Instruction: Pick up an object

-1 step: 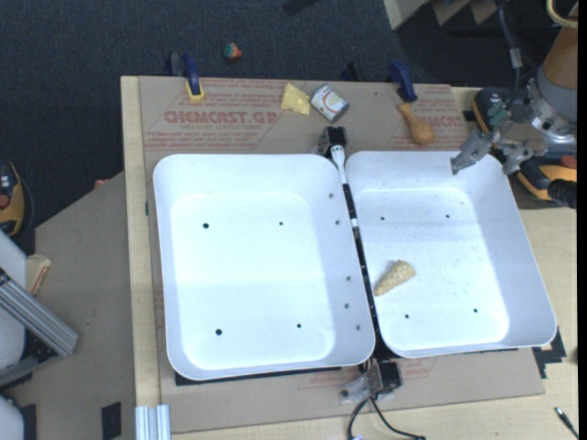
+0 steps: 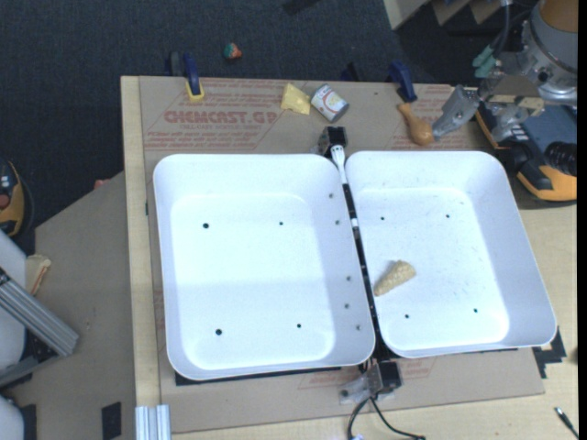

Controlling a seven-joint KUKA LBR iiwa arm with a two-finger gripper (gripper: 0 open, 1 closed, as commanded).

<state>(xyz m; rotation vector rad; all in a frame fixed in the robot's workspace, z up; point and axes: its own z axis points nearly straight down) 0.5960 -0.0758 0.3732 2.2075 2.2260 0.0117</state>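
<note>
While claw point(image 2: 456, 110) hovers off-bin, beige wedge point(image 2: 394, 277) lies well apart.

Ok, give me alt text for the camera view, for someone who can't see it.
A small tan crumbly lump lies in the right shallow white bin. The grey arm's two-finger gripper hangs beyond that bin's far edge, beside an orange-tan wooden piece on the cardboard-covered bench.

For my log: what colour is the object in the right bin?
Pale tan object, seen in the camera view.

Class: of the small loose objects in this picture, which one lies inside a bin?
The tan crumbly lump, in the right bin; the others lie on the board behind.
</note>
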